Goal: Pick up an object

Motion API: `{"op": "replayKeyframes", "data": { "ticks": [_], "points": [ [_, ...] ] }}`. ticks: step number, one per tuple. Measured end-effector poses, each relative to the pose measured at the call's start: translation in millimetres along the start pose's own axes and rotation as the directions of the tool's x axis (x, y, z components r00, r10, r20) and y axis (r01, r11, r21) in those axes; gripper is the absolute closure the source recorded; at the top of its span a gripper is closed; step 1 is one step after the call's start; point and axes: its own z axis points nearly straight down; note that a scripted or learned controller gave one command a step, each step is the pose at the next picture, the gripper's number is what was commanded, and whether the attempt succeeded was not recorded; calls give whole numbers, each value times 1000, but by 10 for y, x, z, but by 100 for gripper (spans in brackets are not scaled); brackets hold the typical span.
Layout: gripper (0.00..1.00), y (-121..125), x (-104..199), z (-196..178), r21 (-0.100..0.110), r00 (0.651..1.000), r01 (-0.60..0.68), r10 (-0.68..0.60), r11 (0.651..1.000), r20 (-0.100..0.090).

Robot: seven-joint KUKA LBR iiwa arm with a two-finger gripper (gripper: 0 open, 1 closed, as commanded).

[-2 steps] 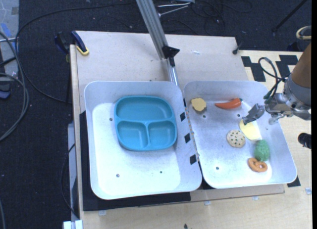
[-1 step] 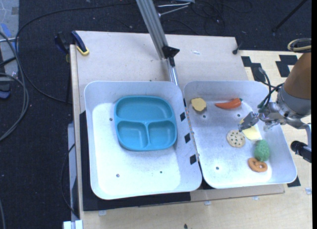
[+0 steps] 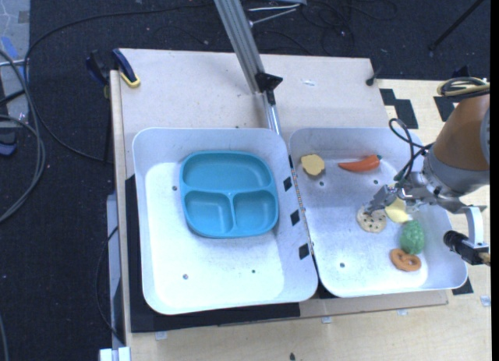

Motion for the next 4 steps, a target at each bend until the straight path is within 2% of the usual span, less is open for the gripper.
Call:
{"op": "replayKeyframes", "data": {
  "ticks": [1,2,4],
  "points": [
    [100,28,3,-143,-8,1000,2,-2,1000,0],
    [100,106,3,-589,3,1000,5,-5,1000,-3],
    [100,145,22,-1871,0,1000,6,-6,1000,-1]
  ]
}}
